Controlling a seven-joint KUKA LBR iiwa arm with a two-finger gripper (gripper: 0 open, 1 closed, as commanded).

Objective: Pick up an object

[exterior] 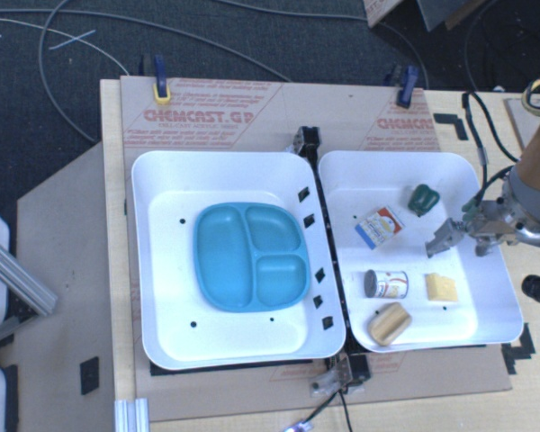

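Your gripper hangs with fingers spread and nothing between them over the right bin; nearest is the yellow block, lying just below it toward the front rim.

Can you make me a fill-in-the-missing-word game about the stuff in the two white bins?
1. The divided plate in the left bin is colored ____.
2. The plate has ____ sections.
3. The small can in the right bin is lying on its ____.
4. The gripper hangs over the ____ bin.

Missing words: blue; three; side; right
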